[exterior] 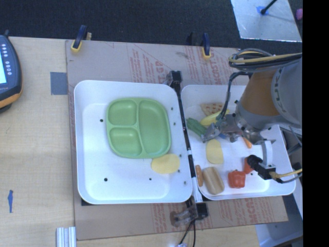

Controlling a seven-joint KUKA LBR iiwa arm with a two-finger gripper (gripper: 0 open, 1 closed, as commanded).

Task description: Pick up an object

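Observation:
My gripper point(212, 133) reaches down into the right bin point(277, 190), its tip over the bin's left middle. Just below it lies a pale yellow food piece point(214, 152). A green piece point(195, 125) and a yellow piece point(209, 119) lie right beside the tip, to its upper left. A waffle-like piece point(211, 108) sits further back. A hot dog point(211, 179) and a red piece point(236, 179) lie near the bin's front. An orange piece point(248, 143) peeks out under the arm. The arm hides much of the bin's right half.
The left bin point(87, 138) holds a green divided plate point(139, 127) and a yellow food piece point(165, 163) near its right wall. A black clamp point(175, 78) sits at the back between the bins. A handheld controller point(7, 71) lies at far left.

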